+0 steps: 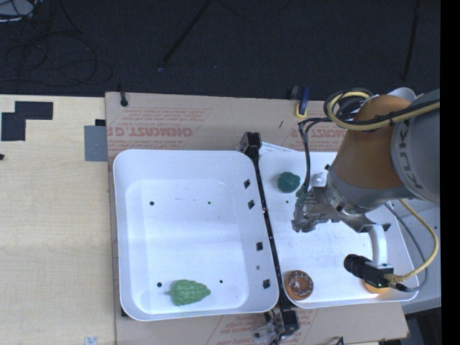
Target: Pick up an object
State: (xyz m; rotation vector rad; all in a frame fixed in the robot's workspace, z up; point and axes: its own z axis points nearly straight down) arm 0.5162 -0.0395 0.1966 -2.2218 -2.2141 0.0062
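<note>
1. The tool (305, 214) hangs low over the right bin (332, 254), in its left-hand half, about midway between the far and near walls. It is seen from above as a dark grey cluster, and I cannot tell whether it is wide or narrow. Nothing is visibly held in it.
2. The arm (374, 153) comes in from the right, its orange band above the wrist covering much of the bin's far right part.
3. The dark green lump (289, 182) lies on the floor of the right bin, just beyond the tool on its far-left side, near it but apart.
4. The round brown disc (298, 284) lies flat at the near edge of the right bin, near its left corner, well apart from the tool.
5. A black rail (260, 214) runs between the two bins.
6. In the left bin (187, 207), the pale green bumpy lump (189, 292) rests close to the near wall, far from the tool.
7. Both bins sit on a sheet of cardboard (180, 124) with red print, on the pale wooden desk (50, 221).
</note>
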